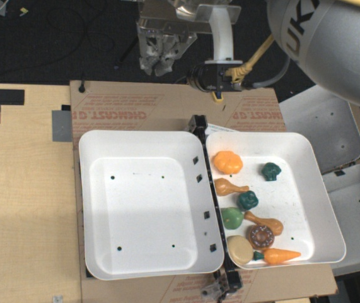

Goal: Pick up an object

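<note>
while toy foods (249,201) fill the right bin (306,145), the end effector (161,59) hangs above, grip state unclear

two white bins (91,169); two drumsticks (229,186), two broccoli pieces (270,171), one carrot (279,255).

Toys (249,201) lie in the right bin (312,188), beside the left bin (98,201)

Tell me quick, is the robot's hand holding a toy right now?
Gripper: up high behind the bins, not over any toy. Whether it is open or shut, or holding something, cannot be told from this view.
</note>
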### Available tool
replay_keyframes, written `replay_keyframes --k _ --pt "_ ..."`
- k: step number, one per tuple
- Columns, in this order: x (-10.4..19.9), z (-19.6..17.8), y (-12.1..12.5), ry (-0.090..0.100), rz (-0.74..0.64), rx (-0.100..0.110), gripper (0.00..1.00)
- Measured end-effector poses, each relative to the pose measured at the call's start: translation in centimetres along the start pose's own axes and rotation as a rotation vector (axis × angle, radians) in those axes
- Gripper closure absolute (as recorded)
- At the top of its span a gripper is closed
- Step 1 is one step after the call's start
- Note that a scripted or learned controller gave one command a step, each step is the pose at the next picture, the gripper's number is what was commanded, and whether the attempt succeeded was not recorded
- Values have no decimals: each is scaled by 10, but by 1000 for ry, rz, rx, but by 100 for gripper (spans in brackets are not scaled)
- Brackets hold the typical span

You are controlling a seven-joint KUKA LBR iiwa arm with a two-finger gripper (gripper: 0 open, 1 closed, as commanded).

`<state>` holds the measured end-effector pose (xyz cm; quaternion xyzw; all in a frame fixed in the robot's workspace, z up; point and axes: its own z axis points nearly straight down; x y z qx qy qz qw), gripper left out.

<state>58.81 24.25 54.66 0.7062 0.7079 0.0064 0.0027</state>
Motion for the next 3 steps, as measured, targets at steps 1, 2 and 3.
replay_keyframes --k 1,2,3 --pt "0 106 -58 -11 -1 28 100" --pt "0 2 -58 -2 0 7 100" --pt "2 -1 -58 -9 -7 21 100"
